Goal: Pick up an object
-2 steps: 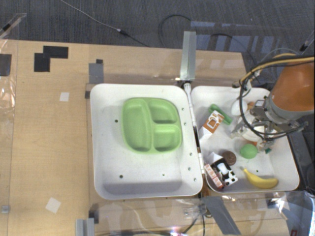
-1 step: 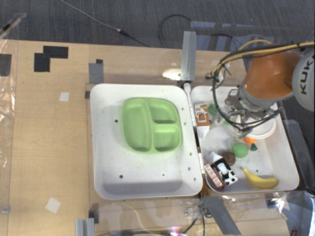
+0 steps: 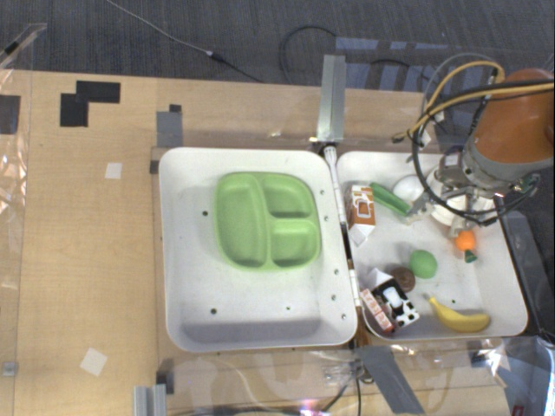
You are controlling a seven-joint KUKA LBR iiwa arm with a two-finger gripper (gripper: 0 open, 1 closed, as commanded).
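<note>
The arm (image 3: pixel 512 128) reached in from the right, its orange band over the far right part of the right bin (image 3: pixel 512 276), wrist pointing down. The gripper (image 3: pixel 466 211) sat beneath it; whether it was open or gripping anything I could not tell.

The left bin (image 3: pixel 186 232) held one green divided tray (image 3: pixel 266 220). The right bin held one banana (image 3: pixel 458 316), one green ball (image 3: pixel 423 263), one small carrot (image 3: pixel 467 243), one green marker-like stick (image 3: pixel 390 200), one brown-and-white carton (image 3: pixel 362 206), one brown ball (image 3: pixel 402 277) and one black-and-white package (image 3: pixel 388 306).

The banana lay at the near right corner, long axis running left to right.
</note>
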